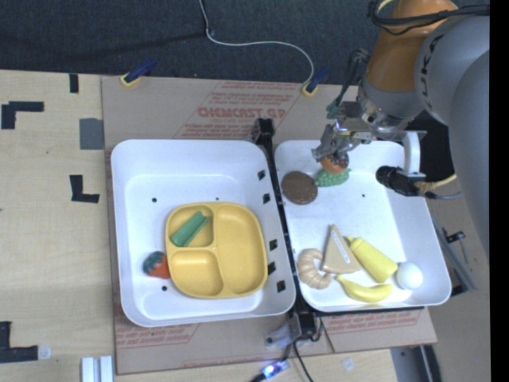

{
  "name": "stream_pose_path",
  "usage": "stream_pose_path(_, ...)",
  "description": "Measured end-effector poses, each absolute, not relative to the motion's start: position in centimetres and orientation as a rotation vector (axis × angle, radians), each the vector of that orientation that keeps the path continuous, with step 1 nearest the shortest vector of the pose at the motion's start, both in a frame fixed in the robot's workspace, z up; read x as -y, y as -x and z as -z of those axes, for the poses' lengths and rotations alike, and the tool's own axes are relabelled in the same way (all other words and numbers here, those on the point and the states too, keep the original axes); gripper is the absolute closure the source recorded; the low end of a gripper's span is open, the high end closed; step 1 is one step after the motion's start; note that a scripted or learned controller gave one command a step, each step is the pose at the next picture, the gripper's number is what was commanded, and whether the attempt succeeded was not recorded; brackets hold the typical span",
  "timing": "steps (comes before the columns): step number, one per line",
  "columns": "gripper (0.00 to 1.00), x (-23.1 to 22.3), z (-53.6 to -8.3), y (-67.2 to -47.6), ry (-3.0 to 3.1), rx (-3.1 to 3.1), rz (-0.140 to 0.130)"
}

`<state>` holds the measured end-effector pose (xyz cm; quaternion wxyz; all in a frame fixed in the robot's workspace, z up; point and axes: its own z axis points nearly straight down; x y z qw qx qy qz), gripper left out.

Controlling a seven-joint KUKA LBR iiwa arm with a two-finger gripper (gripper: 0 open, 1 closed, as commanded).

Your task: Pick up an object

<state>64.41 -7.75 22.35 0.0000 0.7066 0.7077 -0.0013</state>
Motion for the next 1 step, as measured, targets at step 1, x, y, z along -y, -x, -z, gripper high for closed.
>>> stream_pose_path(1,1.0,7.46,-23.29,-62.87,-2.222,-2.222,0.003)
